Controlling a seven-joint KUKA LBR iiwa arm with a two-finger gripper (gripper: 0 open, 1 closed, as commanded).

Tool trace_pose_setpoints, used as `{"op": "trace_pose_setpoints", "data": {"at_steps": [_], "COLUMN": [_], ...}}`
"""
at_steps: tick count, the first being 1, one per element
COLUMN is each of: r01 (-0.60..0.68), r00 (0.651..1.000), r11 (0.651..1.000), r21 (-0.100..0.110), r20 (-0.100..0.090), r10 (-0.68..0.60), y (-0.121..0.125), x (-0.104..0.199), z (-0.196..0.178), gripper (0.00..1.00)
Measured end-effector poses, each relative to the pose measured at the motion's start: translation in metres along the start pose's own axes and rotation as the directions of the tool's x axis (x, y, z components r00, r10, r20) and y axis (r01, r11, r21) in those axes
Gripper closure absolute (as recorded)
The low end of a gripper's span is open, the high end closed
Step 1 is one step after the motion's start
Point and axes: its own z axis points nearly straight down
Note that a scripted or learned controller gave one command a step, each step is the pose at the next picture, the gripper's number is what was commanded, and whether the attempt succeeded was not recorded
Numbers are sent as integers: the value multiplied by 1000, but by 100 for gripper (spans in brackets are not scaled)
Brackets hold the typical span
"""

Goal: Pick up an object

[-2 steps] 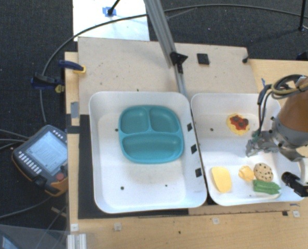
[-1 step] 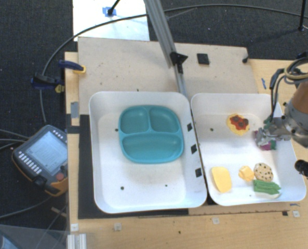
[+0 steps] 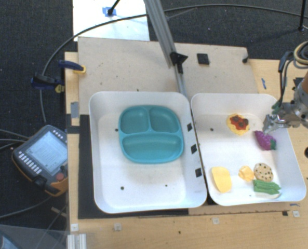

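Observation:
The right bin (image 3: 211, 115) holds several toy foods. A small pizza piece (image 3: 238, 123) lies near its back, a purple grape bunch (image 3: 265, 140) toward the right wall. Along the front lie a yellow slab (image 3: 222, 179), a small orange piece (image 3: 245, 173), a chocolate-chip cookie (image 3: 263, 171) and a green bean pod (image 3: 267, 187). My gripper (image 3: 272, 122) hangs at the right bin's far right side, just above and behind the grape bunch. Nothing shows between its tips.
The left bin (image 3: 104, 139) holds a teal divided plate (image 3: 150, 134). A slanted metal pole (image 3: 161, 27) crosses the back board. A teach pendant (image 3: 42, 157) sits off the bench at the left, amid cables.

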Motion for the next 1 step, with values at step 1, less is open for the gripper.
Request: {"op": "trace_pose_setpoints", "data": {"at_steps": [1], "r01": [0], "r00": [1000], "r11": [1000], "r21": [0], "r20": [0], "r10": [0], "y": [2], "x": [0], "z": [-43], "gripper": [100]}}
